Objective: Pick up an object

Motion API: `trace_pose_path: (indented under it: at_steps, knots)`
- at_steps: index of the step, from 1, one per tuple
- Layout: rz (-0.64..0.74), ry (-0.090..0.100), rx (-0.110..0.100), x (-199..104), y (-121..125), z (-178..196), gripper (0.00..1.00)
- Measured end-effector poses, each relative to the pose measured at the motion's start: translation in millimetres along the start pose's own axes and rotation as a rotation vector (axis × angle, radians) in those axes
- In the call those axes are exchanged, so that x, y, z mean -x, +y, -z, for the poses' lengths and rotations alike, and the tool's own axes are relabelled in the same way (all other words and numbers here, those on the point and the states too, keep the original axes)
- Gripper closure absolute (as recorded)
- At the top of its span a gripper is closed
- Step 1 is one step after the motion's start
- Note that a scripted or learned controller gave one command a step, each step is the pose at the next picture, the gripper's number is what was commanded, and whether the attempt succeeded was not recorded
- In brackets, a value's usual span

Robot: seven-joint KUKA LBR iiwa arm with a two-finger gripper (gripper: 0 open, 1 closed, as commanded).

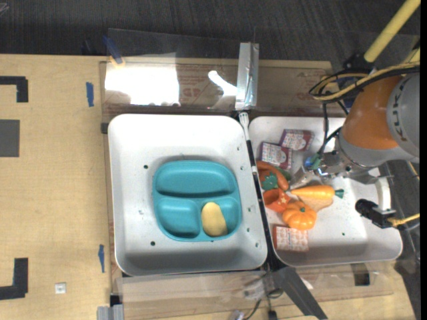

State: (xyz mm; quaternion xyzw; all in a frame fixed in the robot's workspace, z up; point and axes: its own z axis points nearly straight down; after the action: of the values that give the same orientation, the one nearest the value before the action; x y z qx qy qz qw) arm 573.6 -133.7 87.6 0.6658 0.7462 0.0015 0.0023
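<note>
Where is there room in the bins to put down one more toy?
Bare floor rings the teal tray in the left bin, widest along its left side. The right bin's near-right corner is bare too. Its left half is crowded: carrot, pumpkin, packets.

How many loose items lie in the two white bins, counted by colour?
Yellow: 1, the oval yellow potato-like toy on the teal divided plastic plate.
Teal: 1, that plate.
Orange: 3, carrot, small pumpkin, orange-red piece.
Purple-and-white packets: 3.
Total: 8
</note>
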Motion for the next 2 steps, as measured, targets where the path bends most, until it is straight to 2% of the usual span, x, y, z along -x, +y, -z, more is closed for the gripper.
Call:
trace_pose_path:
  at_steps: [1,2]
  knots:
    - [0.028,-0.001,0.002,-18.6,-30.2,0.8,0.00]
    - [-0.134,-0.001,0.001,-15.0,19.4,-0.2,0.00]
